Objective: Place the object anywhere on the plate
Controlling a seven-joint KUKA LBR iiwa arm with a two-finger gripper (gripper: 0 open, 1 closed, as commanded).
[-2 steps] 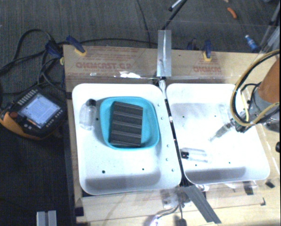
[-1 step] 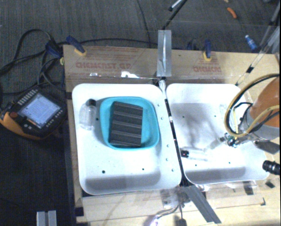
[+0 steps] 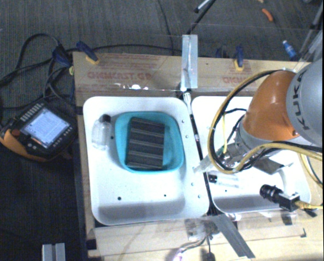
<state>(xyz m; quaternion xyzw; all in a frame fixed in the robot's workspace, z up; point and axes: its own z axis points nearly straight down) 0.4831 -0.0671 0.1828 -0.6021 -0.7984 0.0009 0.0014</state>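
Dark ribbed slab [image 3: 146, 143] flat on blue plate [image 3: 120, 132].

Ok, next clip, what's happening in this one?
A KUKA arm reaches in over the right bin, its wrist low above the bin floor. In the left bin a dark ridged block already lies flat on the blue plate, and a small clear bottle lies beside the plate's left edge, off it. The arm is nowhere near the plate right now.
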